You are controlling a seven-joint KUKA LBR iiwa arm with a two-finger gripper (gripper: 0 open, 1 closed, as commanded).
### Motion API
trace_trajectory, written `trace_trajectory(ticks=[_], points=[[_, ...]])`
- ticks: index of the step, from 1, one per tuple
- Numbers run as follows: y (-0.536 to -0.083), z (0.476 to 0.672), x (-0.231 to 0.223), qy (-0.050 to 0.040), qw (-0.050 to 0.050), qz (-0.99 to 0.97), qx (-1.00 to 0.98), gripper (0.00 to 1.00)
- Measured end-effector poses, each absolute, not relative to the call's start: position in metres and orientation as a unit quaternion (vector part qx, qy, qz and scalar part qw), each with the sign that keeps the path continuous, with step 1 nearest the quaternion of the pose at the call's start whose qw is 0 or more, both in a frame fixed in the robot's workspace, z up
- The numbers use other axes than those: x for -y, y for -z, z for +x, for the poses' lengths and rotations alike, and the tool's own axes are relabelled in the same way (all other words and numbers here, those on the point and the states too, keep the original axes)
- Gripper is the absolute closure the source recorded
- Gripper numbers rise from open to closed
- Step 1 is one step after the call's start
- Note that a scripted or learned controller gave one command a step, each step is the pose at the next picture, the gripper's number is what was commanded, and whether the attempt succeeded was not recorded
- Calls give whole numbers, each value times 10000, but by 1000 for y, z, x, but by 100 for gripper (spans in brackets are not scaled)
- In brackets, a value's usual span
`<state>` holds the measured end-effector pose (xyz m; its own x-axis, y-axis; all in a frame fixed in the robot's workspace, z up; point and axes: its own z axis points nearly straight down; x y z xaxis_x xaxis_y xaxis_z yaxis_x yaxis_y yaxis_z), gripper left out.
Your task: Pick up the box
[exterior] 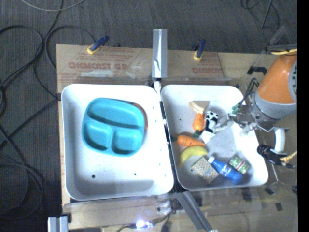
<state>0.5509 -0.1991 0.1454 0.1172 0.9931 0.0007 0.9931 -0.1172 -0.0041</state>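
Green-and-white cardboard marks the box (240,164), which is lying near the front right corner of the right bin (227,92), just beside the blue bottle (225,170). The gripper (231,117) is being held over the bin's middle, near a black-and-white toy (210,120); whether it is spread or pressed together cannot be told. A clean descent onto the box, clear of the bottle, is being called for. Counted: two bins, one box, one bottle, one blue tray (115,126).

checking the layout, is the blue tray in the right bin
No, the blue tray lies in the left bin.
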Motion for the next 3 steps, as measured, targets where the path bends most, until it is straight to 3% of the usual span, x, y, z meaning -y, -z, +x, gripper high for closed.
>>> trace_trajectory(ticks=[1, 2, 3], points=[[-121, 532, 213, 63, -24, -7741, 6330, 0], [-122, 529, 210, 25, 17, -7730, 6344, 100], [-122, 529, 210, 24, 18, -7730, 6344, 0]])
